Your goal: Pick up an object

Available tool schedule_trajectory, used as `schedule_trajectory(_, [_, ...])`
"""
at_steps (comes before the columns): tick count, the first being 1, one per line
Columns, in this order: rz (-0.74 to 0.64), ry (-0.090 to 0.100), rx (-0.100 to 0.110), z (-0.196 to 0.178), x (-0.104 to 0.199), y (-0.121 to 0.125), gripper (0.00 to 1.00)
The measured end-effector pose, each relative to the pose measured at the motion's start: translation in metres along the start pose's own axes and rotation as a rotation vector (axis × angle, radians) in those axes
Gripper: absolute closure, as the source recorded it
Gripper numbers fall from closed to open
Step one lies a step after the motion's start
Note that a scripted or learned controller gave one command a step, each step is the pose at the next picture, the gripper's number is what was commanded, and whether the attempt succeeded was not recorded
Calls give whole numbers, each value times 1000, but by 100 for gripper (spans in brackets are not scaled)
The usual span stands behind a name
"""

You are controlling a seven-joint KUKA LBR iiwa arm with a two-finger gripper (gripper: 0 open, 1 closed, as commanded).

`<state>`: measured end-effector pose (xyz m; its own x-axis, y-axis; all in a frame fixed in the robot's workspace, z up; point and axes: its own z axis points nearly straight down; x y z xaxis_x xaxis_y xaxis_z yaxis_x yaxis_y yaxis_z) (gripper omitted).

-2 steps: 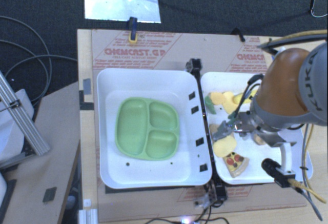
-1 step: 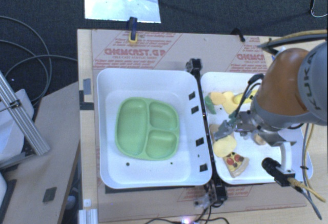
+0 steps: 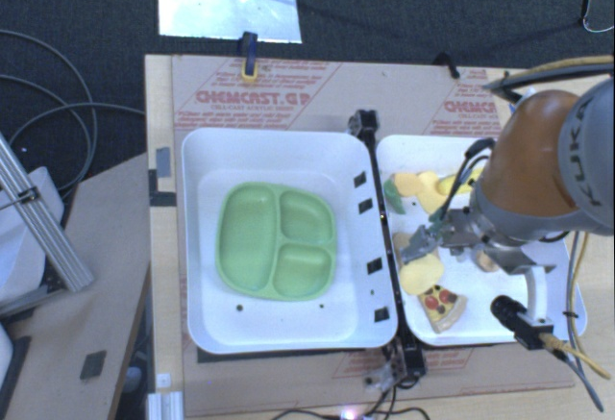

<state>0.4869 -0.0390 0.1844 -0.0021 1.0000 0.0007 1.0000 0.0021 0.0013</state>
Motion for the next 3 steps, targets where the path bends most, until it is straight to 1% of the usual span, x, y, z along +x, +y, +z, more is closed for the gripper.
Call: schedule_trajectory(3, [0, 0, 0, 0, 0, 0, 0])
